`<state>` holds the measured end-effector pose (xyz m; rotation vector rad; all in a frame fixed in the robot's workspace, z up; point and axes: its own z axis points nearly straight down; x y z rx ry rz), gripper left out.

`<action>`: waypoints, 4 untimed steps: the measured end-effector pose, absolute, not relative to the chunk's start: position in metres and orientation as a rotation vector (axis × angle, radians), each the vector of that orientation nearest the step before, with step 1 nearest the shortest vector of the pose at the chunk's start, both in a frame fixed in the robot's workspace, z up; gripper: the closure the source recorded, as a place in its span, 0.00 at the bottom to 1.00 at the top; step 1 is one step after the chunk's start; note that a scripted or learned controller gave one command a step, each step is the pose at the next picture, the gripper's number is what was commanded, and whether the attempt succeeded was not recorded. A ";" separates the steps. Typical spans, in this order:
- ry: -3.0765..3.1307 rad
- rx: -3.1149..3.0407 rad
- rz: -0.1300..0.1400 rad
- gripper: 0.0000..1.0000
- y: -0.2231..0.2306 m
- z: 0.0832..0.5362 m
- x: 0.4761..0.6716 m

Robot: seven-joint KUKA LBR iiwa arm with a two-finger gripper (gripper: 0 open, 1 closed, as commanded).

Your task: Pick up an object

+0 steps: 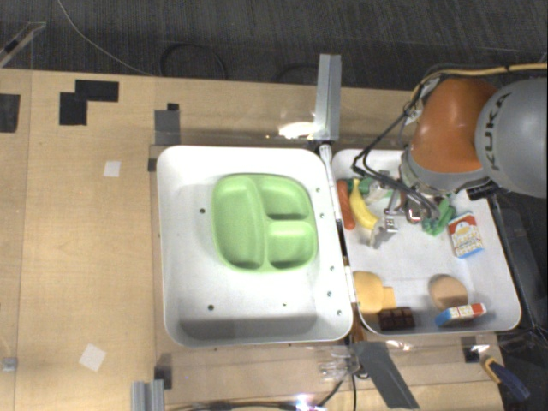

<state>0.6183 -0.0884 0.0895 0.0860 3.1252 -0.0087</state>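
A pale wooden bench (pixel 77 255) carries two shallow white bins side by side. The left bin (pixel 184 255) and the right bin (pixel 497 268) touch along a shared edge near the bench's middle. Black patches (pixel 86 101) mark the far left of the bench top, and small pale squares (pixel 92 357) lie on it at left, possibly tape or paper. Grey metal brackets (pixel 328 97) stand at the bins' far edge, with another (pixel 167 127) at the left bin's far corner.

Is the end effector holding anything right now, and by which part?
Cannot tell: the end effector hangs beside the banana in the right bin, nothing visibly gripped.
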 end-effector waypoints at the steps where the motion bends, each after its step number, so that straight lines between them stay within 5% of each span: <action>1: 3.119 0.183 -0.004 0.00 -0.087 0.090 0.582; 2: 3.089 0.490 -0.001 0.00 -0.126 0.091 0.552; 3: 3.133 0.592 -0.010 0.00 -0.125 0.091 0.652; 4: 3.046 0.720 0.002 0.00 -0.130 0.089 0.616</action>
